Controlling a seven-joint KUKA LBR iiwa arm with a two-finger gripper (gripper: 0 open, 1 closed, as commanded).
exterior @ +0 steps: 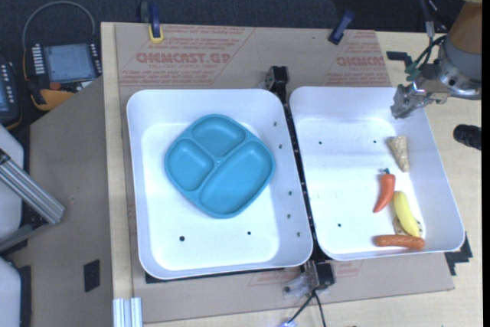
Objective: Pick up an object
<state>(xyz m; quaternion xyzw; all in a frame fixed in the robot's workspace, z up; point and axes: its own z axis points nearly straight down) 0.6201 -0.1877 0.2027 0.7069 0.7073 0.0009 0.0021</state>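
Hovering over far right corner of right shallow white bin [337, 119]: grey two-finger gripper [403, 105], nothing seen between fingers, gap state can't be told from this angle. Objects clustered along right bin's right side: beige cone-shaped piece [397, 151], small red-orange chili pepper [384, 191] below it, yellow banana [406, 214] just beside, orange carrot [398, 242] nearest front wall. Blue three-compartment plastic plate [220, 165] sat in left white bin [153, 226].
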